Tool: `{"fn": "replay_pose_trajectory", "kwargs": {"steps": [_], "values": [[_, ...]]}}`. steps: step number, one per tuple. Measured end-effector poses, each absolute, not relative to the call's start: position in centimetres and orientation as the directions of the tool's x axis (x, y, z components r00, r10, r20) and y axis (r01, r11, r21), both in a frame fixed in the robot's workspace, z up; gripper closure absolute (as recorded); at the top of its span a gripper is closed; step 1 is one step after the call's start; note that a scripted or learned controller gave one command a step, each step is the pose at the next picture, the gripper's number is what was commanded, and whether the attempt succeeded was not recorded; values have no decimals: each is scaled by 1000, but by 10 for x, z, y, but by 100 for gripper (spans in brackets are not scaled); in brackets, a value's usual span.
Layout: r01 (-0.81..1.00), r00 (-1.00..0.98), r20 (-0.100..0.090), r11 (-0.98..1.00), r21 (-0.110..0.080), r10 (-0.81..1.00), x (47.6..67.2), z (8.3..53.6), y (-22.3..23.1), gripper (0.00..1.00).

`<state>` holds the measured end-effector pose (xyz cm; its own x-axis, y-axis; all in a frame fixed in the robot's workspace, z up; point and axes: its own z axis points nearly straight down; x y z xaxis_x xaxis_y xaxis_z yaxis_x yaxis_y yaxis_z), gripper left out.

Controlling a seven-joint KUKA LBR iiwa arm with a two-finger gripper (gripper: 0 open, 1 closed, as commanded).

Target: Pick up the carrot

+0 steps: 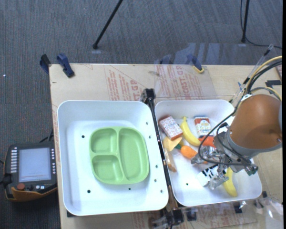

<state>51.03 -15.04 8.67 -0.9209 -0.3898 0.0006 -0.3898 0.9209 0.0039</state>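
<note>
The carrot (188,151), small and orange with a green top pointing left, lies in the right bin (195,194) near its middle. My gripper (209,168) hangs low over that bin, just right of and below the carrot. The grey wrist and the arm's orange band (257,122) cover the bin's right side. Nothing shows as lifted off the bin floor.
Around the carrot lie a red and white box (170,126), a banana (189,131), a small carton (202,126), a yellow wedge (170,144) and a second banana (229,185). The left bin (71,128) holds a green divided plate (119,155). A teach pendant (31,171) sits far left.
</note>
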Motion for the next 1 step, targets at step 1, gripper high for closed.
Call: {"fn": "replay_pose_trajectory", "kwargs": {"steps": [1], "values": [[-239,-971,-2,971,4,-239,548,87,-93,0]]}}
